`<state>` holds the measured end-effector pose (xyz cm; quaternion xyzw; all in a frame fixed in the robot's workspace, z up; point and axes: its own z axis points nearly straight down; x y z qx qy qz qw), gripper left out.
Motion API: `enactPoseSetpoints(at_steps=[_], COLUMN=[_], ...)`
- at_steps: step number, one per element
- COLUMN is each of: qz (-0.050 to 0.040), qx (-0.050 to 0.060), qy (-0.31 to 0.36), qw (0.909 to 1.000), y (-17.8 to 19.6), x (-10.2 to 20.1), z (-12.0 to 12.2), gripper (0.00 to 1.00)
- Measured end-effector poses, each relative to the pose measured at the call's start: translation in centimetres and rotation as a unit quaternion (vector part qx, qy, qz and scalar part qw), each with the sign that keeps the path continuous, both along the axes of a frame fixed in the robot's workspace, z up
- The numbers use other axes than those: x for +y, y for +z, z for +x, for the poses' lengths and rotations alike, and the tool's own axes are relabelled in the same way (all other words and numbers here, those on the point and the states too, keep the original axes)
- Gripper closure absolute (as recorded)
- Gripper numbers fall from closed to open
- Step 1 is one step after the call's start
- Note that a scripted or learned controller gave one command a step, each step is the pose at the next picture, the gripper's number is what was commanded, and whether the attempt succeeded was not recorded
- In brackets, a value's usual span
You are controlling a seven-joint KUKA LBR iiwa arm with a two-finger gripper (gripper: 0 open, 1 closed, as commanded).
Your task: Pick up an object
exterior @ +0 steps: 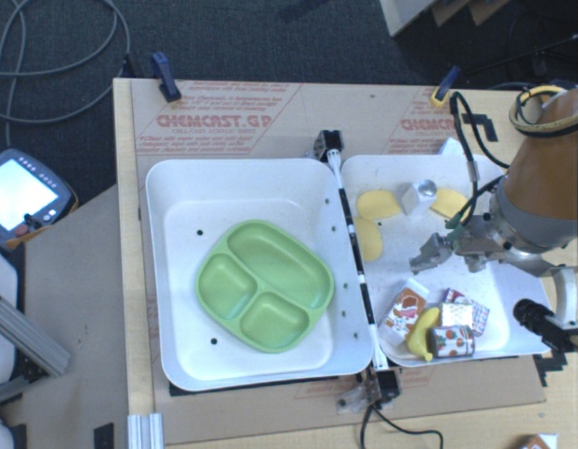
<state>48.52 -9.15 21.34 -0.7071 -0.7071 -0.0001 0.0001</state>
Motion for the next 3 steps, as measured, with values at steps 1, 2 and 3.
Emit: enactPoseSetpoints(at_steps=[1,2,3], qz=[0.0002,-0.0003,-0.0018], qx=[0.001,-0.001,0.02], qy=[0.0,0.0,0.002], qw=[1.0,1.0,0.9998], y=[-11.1,-12.8,-12.9], x=[-4.3,-11.8,-8.1], z=[4.7,11.3,17.3], gripper=[0.0,0.0,0.0])
